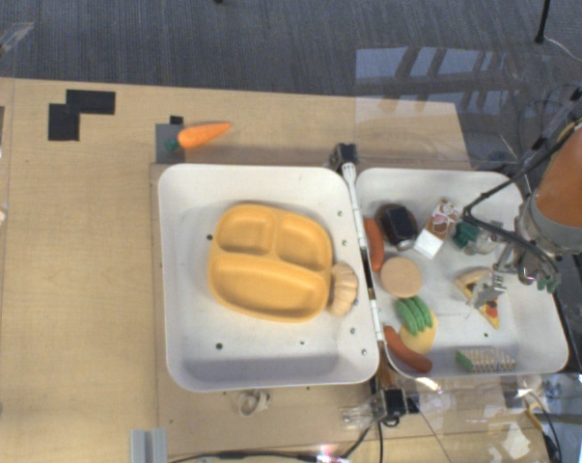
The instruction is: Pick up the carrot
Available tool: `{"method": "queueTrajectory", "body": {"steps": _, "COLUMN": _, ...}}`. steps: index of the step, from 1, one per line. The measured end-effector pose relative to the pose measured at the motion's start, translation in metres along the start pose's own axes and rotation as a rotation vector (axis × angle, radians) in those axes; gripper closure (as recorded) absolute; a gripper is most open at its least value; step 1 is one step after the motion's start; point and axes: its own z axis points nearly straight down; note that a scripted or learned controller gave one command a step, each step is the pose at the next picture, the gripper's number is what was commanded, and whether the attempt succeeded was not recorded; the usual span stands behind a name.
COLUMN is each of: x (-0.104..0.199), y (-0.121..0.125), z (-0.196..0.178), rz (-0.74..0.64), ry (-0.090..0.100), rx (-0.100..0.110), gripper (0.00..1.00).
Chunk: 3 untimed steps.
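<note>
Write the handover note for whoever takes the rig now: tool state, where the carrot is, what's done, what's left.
Tool: over the right bin, above the toy food there, with no item visible between its fingers; open or shut can't be judged.
Carrot: lying on the bench outside both bins, just beyond the far-left corner of the left bin, well away from the tool.
Left bin also holds a yellow divided plate.
Done: nothing; carrot not picked.
Left: move the arm across past the left bin to the carrot, grasp it, lift.
</note>
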Motion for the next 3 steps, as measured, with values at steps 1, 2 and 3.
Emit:
{"method": "queueTrajectory", "body": {"steps": 1, "x": 0.001, "y": 0.034, "z": 0.013, "rz": -0.224, "ry": -0.002, "rx": 0.000, "gripper": 0.00}}
{"method": "queueTrajectory", "body": {"steps": 2, "x": 0.030, "y": -0.006, "z": 0.013, "rz": -0.419, "ry": -0.003, "rx": -0.001, "gripper": 0.00}}
{"method": "queueTrajectory", "body": {"steps": 3, "x": -0.072, "y": 0.018, "z": 0.004, "rz": -0.409, "ry": -0.006, "rx": -0.002, "gripper": 0.00}}
